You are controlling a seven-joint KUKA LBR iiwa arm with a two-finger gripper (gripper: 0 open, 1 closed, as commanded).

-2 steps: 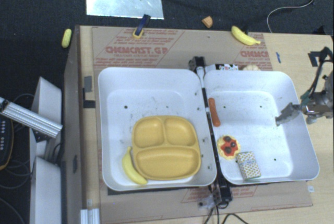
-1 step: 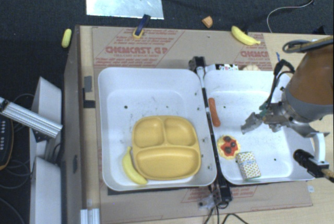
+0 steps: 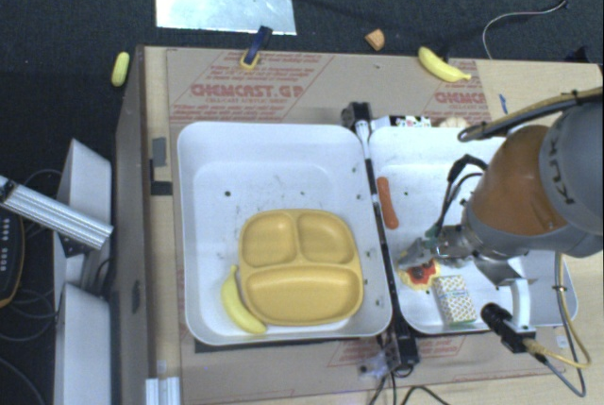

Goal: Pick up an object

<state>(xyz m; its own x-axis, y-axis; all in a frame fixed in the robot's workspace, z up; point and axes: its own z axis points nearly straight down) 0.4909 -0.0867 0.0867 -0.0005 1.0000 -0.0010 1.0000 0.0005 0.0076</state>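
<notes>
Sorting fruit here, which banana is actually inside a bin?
The banana beside the yellow tray in the left bin; the other banana lies outside.

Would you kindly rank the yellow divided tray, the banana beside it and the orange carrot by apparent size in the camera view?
1. The yellow divided tray, by far the largest.
2. The banana at the tray's lower left edge, partly hidden by it.
3. The orange carrot, close to the banana; that ranking is unsure.

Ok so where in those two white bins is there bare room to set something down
The left white bin has bare floor along its back, behind the yellow three-compartment plate. A yellow banana hugs the plate's front-left. The right white bin is bare at the back, beside the orange carrot-like stick. Its front is crowded: small colourful items, a patterned box, the grey arm.
</notes>
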